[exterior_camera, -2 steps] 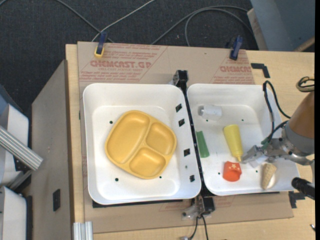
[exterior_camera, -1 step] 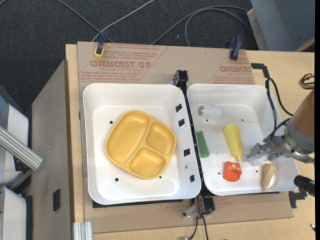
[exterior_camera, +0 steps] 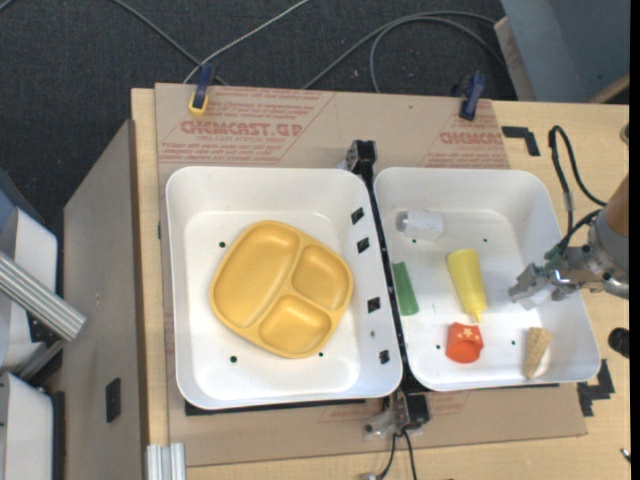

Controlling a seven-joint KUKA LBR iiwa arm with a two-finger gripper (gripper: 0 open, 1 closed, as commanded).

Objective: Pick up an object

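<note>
The desk carries two shallow white bins side by side. The left bin [exterior_camera: 190,298] holds a yellow divided plate [exterior_camera: 282,288] with three compartments, lying flat near its middle. The right bin [exterior_camera: 520,190] holds the loose objects: a small white piece [exterior_camera: 421,224] at the far left, a green stick [exterior_camera: 405,287] along the left wall, a yellow bottle-shaped item [exterior_camera: 467,282] near the centre, an orange-red toy [exterior_camera: 463,342] just near of it, and a tan, cone-like piece [exterior_camera: 537,352] at the near right. The arm [exterior_camera: 620,228] reaches in from the right, and its gripper [exterior_camera: 535,285] hangs over the right side of the right bin, right of the yellow item and far of the tan piece. Nothing lies between the jaws; whether they are spread or closed cannot be told.
</note>
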